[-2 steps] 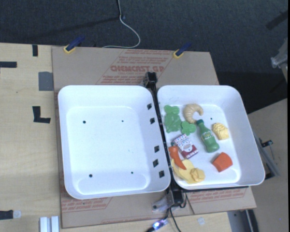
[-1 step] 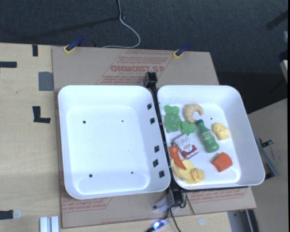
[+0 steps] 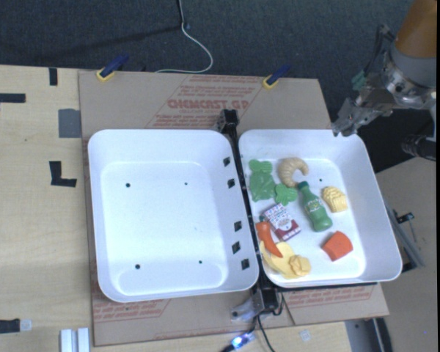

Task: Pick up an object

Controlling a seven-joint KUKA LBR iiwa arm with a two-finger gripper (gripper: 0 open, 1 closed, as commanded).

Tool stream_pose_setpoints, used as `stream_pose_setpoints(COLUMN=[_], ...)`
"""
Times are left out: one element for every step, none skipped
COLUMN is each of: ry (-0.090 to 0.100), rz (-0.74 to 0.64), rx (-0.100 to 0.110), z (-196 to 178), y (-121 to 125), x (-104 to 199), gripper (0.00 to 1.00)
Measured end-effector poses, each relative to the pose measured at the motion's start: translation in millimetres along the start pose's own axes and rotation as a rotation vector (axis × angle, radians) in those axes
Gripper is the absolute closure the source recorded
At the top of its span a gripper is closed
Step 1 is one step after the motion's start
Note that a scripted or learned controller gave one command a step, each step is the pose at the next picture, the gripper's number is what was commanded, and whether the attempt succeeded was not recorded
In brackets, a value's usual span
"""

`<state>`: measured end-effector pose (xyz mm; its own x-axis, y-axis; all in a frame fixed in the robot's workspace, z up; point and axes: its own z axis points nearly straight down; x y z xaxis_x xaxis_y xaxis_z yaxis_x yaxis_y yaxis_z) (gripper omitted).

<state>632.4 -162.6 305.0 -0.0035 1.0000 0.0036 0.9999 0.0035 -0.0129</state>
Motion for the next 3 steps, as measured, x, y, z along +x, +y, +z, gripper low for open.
stream_pose_setpoints(ry=[-0.009, -0.007, -0.007], rz=[0.0, 0.008, 0.004], rx=[-0.032, -0.014, -0.014], z=[-235, -230, -230], y=[-2, 20, 34], x=[19, -51, -61], gripper=[1.0, 1.0, 1.0])
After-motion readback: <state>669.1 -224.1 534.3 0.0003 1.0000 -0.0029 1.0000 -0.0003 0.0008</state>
